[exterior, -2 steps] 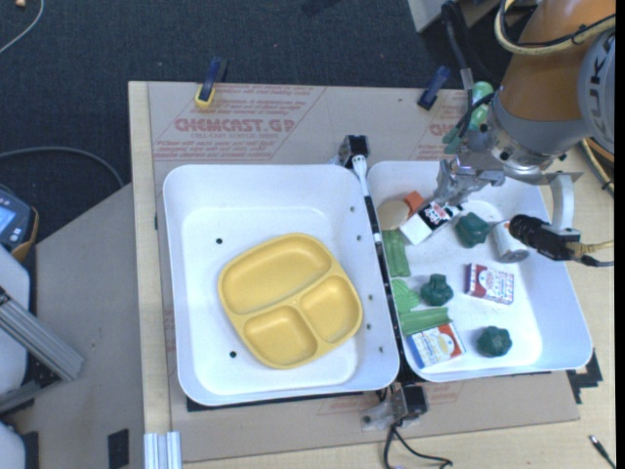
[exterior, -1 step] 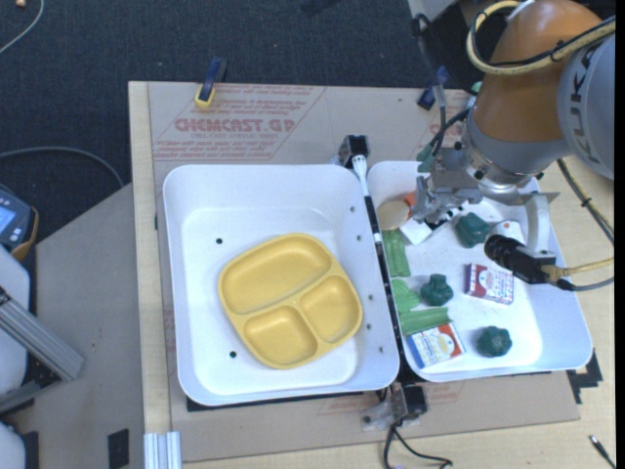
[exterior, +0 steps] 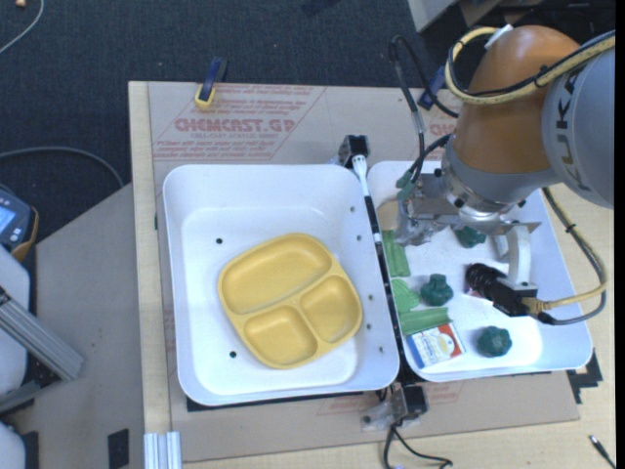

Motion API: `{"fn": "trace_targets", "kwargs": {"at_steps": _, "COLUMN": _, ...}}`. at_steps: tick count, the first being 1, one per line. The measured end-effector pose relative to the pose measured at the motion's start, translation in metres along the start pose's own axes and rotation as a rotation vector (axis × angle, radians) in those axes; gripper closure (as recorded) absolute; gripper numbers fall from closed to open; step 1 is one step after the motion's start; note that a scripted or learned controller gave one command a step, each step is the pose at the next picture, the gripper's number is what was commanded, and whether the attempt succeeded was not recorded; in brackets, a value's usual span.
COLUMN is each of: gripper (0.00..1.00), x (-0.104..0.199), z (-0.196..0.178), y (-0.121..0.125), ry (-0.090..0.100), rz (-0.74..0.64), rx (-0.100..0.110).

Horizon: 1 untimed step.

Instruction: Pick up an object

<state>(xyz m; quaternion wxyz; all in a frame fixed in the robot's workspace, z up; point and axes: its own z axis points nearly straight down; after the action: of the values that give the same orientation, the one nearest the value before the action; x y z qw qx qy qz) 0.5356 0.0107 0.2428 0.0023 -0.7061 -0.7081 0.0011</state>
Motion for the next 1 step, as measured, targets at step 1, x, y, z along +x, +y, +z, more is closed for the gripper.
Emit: {"fn": "trace_targets", "kwargs": {"at_steps": 1, "gripper": 1.0, "x": 0.0323, "z": 0.0222, "y": -0.0362, "ry": 0.0, "rz": 0.0, "rx": 0.003}}
